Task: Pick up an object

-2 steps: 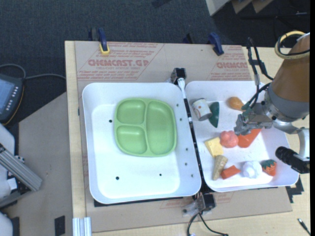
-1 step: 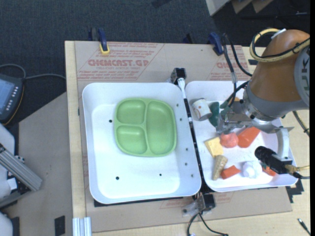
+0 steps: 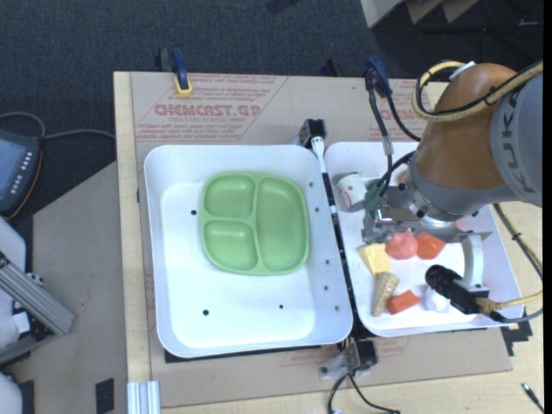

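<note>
The arm's orange band point(image 3: 461, 136) hung highest, over the right bin point(image 3: 405, 322), and the claw point(image 3: 380, 224) sat below it, low in that bin's left half. Whether the claw was apart or together I could not tell. Just beside it lay a red tomato-like piece point(image 3: 401, 246), with an orange-red piece point(image 3: 430, 247) close against that one and a yellow cheese wedge point(image 3: 374, 258) to the other side. A cream cylinder point(image 3: 349, 188) stood beyond the claw, near the bin's left wall. Toward the front rim a waffle cone point(image 3: 384, 291) lay beside a small orange chunk point(image 3: 403, 302). The left bin point(image 3: 172, 231) held a green divided plate point(image 3: 256, 222), flat near its middle. Both bins rested on the desk point(image 3: 216, 110).
</note>
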{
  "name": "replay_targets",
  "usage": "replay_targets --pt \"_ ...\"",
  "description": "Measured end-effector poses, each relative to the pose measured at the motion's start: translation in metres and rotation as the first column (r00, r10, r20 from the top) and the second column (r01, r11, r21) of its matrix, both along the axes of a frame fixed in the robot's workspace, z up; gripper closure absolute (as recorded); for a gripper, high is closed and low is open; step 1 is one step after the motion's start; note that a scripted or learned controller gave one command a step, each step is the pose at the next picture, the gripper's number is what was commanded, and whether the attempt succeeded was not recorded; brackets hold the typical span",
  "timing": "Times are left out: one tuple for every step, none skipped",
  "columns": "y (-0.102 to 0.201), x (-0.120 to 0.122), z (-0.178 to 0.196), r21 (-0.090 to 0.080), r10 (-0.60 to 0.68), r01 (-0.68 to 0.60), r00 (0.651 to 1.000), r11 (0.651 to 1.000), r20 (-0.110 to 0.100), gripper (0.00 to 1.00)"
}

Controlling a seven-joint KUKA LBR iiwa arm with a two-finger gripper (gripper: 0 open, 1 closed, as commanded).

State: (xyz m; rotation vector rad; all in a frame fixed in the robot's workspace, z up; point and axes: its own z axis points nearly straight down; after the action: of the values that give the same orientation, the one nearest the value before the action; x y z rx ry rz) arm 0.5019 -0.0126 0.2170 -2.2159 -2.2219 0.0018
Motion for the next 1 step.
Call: replay_targets --pt "0.0044 0.0019 0.0185 -0.002 -0.001 0.001 1.0 1.0 0.007 1.0"
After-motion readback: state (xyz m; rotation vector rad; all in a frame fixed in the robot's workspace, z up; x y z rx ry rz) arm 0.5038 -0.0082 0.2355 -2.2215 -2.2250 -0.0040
